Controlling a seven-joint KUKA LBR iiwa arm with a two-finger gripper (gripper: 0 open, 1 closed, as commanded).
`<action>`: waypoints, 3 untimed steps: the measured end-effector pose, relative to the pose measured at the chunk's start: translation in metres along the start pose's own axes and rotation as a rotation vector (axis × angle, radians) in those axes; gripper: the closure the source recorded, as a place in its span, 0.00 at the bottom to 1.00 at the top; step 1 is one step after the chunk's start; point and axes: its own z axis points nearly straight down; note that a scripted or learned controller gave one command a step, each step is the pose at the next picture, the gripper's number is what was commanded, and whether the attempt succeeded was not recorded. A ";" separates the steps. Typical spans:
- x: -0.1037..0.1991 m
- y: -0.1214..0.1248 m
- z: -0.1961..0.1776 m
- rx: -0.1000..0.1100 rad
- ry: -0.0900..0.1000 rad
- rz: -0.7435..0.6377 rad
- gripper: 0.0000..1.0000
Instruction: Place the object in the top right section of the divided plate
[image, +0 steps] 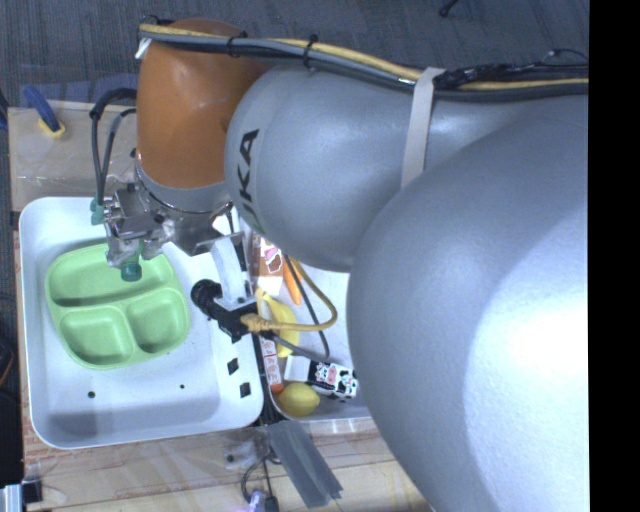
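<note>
Gripper (131, 262) over green divided plate (117, 310) in left bin (120, 410).

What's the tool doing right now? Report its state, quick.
Tool: over the top edge of the green plate in the left bin; cannot be told whether it is open, closed or holding anything.

Looking down from above the worktop (120, 470) at a slant, from a fixed spot; facing the left white bin (120, 410) with its green divided plate (115, 310) in the left half of the frame; sitting very close to the grey arm (450, 300), which is reaching in from the right and blocking most of the right bin (335, 420); catching a strip of dark floor along the top edge.
</note>
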 end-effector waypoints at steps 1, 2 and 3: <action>-0.003 0.029 0.031 0.000 -0.001 -0.211 1.00; -0.005 0.027 0.035 0.000 -0.001 -0.258 1.00; 0.000 0.010 0.028 0.000 -0.002 -0.573 1.00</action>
